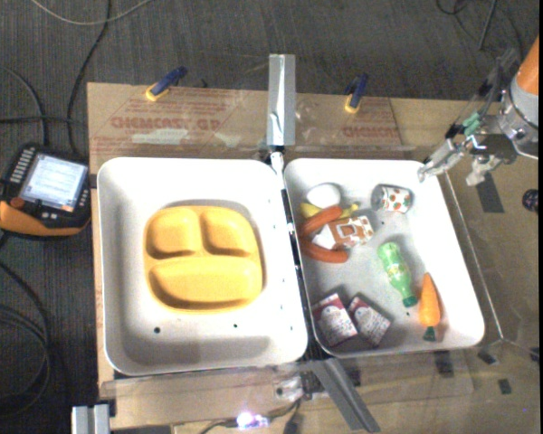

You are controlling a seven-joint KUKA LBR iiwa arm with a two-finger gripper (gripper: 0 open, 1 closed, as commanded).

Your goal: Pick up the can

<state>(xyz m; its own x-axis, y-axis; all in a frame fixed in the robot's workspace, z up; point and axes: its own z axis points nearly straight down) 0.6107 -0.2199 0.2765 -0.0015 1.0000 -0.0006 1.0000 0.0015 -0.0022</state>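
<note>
The can [393, 198] is small, white with red and green print, and lies on its side near the back of the right bin [462, 242]. My gripper [453, 168] hangs over that bin's back right corner, to the right of the can and apart from it. Its two fingers [432, 166] are spread open, and nothing is between them.
The right bin also holds a white round piece [323, 194], a red sausage [324, 233], a small carton [350, 231], a green bottle [396, 272], a carrot [429, 302] and two dark red packets [351, 319]. A yellow divided plate [202, 259] fills the left bin [118, 242].
</note>
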